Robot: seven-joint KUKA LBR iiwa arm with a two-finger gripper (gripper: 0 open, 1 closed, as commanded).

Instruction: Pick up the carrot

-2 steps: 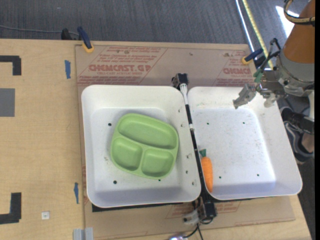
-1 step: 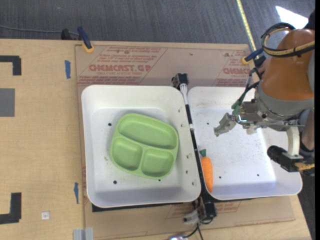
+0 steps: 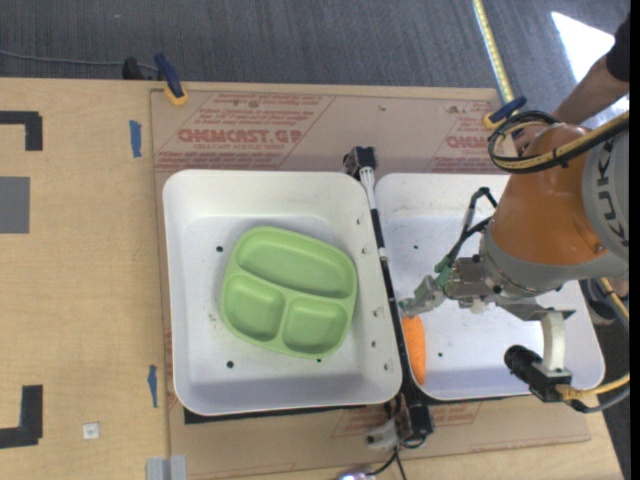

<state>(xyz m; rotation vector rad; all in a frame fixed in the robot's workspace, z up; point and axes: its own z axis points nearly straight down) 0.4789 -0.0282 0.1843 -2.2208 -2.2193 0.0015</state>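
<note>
The carrot [image 3: 414, 348] lies in the right bin [image 3: 560, 368], pressed up against that bin's left wall, right by the divider where the two bins meet. Its length runs along the wall, and its upper end sits just under the gripper [image 3: 424, 295], which hangs low over the bin's left side with the arm's orange band [image 3: 545, 203] behind it. From this slanted view I cannot tell how the gripper is set or whether it has anything in it; the carrot appears to be lying on the bin floor rather than lifted.

The main risk, as I judge it, is the wall. With the carrot tight against it, there is little room for anything to get between the carrot and the bin's side, so a descent could land on the rim or on top of the carrot and push it instead of enclosing it. The gripper also looks to be over the carrot's end rather than its middle, so a grasp there could let the carrot pivot or slip out on lifting. The left bin [image 3: 190, 298] holds a green divided plate [image 3: 288, 290], well apart from all this.
</note>
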